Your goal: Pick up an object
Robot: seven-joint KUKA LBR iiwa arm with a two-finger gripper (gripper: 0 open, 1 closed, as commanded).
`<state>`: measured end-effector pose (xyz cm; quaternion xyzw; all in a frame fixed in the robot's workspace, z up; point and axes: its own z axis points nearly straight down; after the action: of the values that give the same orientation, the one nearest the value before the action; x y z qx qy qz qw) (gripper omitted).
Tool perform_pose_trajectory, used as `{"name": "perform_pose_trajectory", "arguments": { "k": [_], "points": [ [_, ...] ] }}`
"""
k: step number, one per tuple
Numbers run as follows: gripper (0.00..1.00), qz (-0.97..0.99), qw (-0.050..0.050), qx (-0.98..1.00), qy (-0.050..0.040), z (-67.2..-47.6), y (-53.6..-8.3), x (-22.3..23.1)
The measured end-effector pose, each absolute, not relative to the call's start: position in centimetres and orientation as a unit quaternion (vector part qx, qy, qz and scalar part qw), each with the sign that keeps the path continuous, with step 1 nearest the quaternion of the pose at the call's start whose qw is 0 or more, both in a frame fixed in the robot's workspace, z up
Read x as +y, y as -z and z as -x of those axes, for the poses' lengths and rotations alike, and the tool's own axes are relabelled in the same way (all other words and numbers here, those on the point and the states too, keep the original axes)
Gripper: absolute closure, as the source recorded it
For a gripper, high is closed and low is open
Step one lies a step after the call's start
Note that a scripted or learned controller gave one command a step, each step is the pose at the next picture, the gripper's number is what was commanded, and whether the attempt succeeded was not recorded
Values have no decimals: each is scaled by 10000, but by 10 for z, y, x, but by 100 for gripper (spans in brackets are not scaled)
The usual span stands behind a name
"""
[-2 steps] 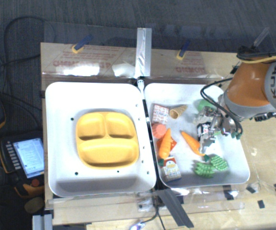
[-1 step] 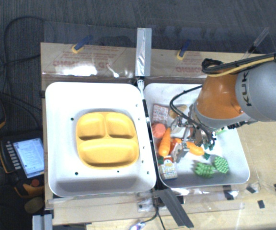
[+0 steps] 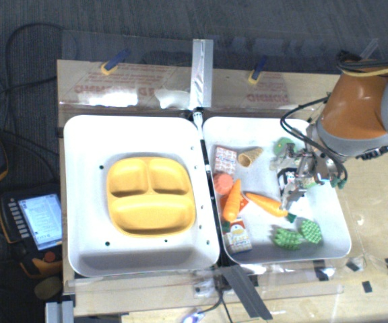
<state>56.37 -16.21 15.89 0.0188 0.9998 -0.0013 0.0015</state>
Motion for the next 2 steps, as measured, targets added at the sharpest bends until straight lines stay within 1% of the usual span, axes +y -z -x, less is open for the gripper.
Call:
{"name": "perform_pose_trajectory", "arguments": {
  "k": [1, 2],
  "points": [
    [0, -499, 58, 9987, 12, -556, -90, -174],
    [0, -823, 75, 9966, 9, -516, -90, -127]
  ]
}}
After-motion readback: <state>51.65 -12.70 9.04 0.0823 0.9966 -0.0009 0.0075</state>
